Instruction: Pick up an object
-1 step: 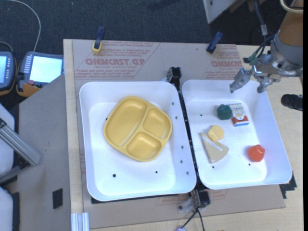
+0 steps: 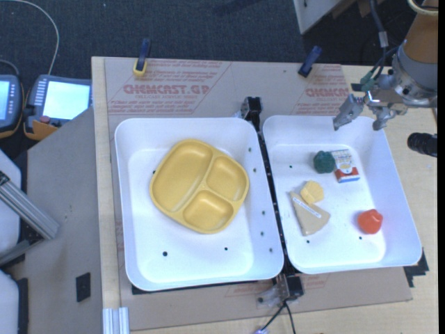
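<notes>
Grey gripper (image 2: 361, 115), as I see it: fingers spread, nothing between them, above the right bin's (image 2: 396, 207) far rim.

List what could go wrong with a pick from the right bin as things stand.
1. The green ball touches the small carton; closing on one may knock or drag the other.
2. The yellow block lies against the tan wedge, so a grasp there may catch both or slip off.
3. The open gripper hangs over the right bin's far rim; a straight descent could hit the wall rather than an object.
</notes>
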`<state>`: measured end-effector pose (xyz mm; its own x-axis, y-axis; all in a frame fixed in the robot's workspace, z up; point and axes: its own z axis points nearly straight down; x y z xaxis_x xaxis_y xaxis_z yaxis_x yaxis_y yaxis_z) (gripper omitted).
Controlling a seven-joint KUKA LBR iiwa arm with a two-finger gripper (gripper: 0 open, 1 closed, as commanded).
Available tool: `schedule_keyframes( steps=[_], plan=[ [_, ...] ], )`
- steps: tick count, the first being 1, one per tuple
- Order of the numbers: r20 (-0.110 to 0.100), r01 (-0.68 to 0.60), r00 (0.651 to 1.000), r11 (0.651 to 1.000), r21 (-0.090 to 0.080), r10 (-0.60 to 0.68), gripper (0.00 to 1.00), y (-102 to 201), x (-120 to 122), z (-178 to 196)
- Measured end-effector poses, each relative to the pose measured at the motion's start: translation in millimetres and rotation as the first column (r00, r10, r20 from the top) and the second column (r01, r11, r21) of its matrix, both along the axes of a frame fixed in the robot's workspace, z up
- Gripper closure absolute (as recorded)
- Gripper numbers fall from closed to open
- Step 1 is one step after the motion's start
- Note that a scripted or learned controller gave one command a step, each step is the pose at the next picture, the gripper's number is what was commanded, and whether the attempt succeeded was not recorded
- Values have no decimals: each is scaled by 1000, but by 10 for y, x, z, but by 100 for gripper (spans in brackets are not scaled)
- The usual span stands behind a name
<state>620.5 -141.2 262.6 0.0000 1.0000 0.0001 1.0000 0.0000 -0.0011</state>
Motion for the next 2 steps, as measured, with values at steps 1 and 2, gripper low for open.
schedule_keyframes(
  steps=[1,2],
  plan=[
    [-6,0,1000,1000,1,0,0,29,-78,-461],
    [-7,1,1000,1000,1,-1,0,-31,-62,-1077]
  ],
)
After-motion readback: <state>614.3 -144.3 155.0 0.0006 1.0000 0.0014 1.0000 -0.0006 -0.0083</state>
